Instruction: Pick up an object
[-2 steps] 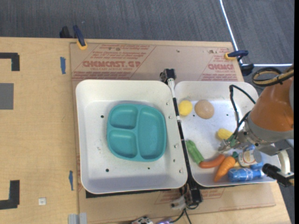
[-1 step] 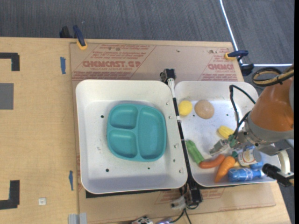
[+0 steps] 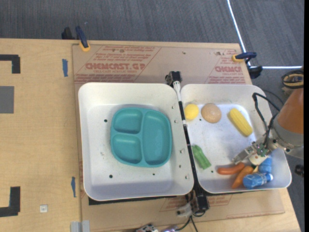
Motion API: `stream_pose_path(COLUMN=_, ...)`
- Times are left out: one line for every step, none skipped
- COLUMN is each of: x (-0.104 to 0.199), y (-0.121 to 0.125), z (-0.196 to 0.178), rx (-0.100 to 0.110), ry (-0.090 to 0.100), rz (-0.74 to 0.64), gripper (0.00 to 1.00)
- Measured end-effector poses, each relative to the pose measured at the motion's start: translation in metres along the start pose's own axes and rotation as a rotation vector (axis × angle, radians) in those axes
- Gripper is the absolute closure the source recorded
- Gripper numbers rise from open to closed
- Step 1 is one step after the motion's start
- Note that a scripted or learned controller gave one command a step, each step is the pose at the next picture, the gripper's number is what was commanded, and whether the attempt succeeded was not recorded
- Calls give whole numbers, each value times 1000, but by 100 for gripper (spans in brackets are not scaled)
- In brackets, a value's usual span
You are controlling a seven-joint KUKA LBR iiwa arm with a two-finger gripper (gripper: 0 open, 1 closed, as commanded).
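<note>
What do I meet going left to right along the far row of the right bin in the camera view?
Lemon → onion → corn. They lie apart from one another in the right bin, beyond the hand and the pile at the near right corner.

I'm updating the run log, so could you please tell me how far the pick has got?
Done: the claw is down in the right bin, low among the cluster of toy carrots and a blue object. In hand: nothing visibly; whether the claw grips anything cannot be told. Left: secure and lift one item. The lemon, corn cob and green vegetable lie untouched; the teal divided plate sits in the left bin.
</note>
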State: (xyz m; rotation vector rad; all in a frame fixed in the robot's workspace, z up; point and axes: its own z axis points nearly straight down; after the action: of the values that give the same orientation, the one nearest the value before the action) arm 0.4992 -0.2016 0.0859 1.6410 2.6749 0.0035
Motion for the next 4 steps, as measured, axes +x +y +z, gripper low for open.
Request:
stream_pose_path(x=-1, y=1, z=-11, rx=-4, ry=-5, rz=1, gripper=100)
stream_pose_path(x=63, y=11, z=-68, rx=2, ry=0, rz=266, gripper=100)
stream_pose_path(x=63, y=11, z=-68, rx=2, ry=0, rz=267, gripper=0)
stream_pose_path(x=71, y=15, z=0, rx=0, ry=0, rz=177, gripper=0)
